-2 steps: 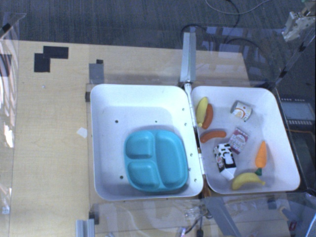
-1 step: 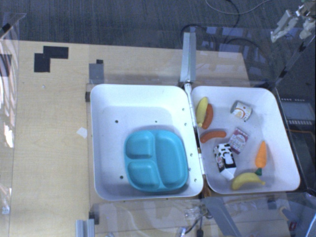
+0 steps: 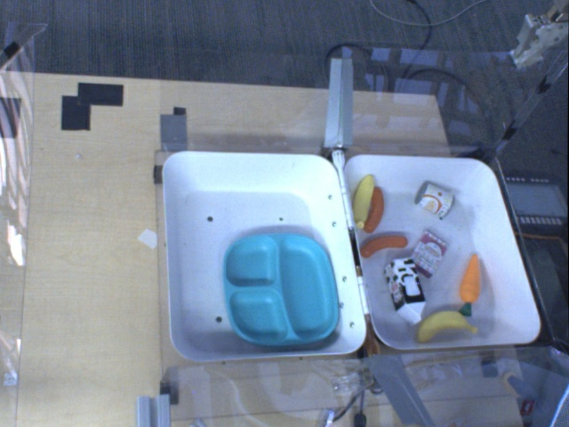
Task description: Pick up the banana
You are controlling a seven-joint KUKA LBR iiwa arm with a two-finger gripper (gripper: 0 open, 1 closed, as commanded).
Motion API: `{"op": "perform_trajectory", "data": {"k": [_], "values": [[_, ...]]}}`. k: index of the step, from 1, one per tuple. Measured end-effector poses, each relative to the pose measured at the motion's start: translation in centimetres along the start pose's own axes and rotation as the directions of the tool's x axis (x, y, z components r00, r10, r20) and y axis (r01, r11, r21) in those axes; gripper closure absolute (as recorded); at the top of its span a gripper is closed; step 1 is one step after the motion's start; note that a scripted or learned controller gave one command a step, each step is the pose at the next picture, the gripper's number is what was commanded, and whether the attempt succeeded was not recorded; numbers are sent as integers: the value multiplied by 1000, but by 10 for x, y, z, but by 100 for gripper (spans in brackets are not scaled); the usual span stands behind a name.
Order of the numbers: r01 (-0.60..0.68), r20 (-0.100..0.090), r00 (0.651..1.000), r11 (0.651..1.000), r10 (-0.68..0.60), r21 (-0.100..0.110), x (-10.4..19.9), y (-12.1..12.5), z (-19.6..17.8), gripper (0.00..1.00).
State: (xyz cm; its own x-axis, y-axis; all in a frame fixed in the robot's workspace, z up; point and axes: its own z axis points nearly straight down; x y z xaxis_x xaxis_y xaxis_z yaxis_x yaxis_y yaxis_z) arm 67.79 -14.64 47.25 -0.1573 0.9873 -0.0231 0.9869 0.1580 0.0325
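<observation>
the curved yellow plastic banana (image 3: pixel 446 326) lies flat near the front edge of the shallow white right bin (image 3: pixel 510 238), just beside the small orange carrot (image 3: pixel 470 278), loose and apart enough to grasp. at the top right, the tool (image 3: pixel 538 36) is blurred; its state i cannot tell.

Two bananas (image 3: pixel 447 326) (image 3: pixel 363 198), two sausages (image 3: pixel 383 243) (image 3: pixel 376 208), one carrot (image 3: pixel 470 278), three cartons (image 3: pixel 435 200) (image 3: pixel 429 253) (image 3: pixel 404 283), one blue tray (image 3: pixel 280 288).

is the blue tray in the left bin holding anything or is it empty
Empty. The blue tray lies flat in the left bin, and all three of its compartments show bare blue plastic.
</observation>
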Motion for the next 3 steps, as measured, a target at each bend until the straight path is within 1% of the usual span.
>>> {"op": "perform_trajectory", "data": {"k": [1, 2, 3], "values": [[1, 0, 1000, 1000, -1, 0, 0, 0, 0, 0], [6, 3, 1000, 1000, -6, -3, 1, 2, -11, 100], [6, 2, 1000, 1000, -6, -3, 1, 2, -11, 0]]}}
